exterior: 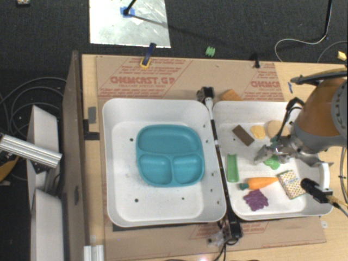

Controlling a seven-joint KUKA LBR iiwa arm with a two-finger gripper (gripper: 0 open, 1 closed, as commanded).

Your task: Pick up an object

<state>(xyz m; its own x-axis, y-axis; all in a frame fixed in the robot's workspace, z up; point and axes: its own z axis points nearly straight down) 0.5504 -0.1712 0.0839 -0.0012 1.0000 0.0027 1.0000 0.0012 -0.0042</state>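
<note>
Objects for picking sit loose in the right bin; the left bin carries a blue tray, perhaps a drop place. Along the right bin's left edge lies a green stick, then a purple cluster and carrot by the near edge, a brown block farther back. The gripper hangs low mid-bin, wrist bent downward; its jaws' state I cannot tell.
</note>
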